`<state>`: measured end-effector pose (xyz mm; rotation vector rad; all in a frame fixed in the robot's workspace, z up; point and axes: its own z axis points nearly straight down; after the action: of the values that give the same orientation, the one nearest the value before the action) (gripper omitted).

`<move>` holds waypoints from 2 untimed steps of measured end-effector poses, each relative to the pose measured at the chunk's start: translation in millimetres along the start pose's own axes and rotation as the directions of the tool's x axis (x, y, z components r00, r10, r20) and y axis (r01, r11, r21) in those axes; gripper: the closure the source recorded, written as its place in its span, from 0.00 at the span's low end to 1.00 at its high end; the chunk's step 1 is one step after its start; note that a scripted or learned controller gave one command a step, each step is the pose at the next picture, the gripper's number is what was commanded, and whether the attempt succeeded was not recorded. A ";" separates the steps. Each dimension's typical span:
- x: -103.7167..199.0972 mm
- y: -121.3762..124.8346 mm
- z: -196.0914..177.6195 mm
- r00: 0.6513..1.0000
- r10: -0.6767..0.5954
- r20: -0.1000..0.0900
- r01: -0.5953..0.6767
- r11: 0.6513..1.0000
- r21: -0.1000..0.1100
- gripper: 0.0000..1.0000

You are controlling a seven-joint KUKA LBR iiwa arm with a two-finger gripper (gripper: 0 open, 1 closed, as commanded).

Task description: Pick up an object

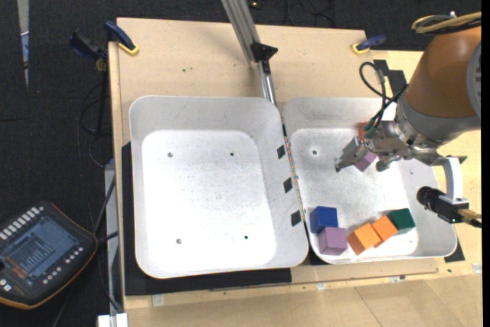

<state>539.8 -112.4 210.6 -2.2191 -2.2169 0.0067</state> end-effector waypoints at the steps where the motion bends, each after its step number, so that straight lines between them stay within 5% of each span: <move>1: -1.3 -1.0 64.4 1.000 0.000 -0.001 0.000 1.000 0.000 0.00; 2: -1.0 -1.1 117.3 1.000 0.000 0.001 0.000 1.000 -0.004 0.00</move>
<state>538.0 -113.3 93.3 -2.2218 -2.2192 0.0027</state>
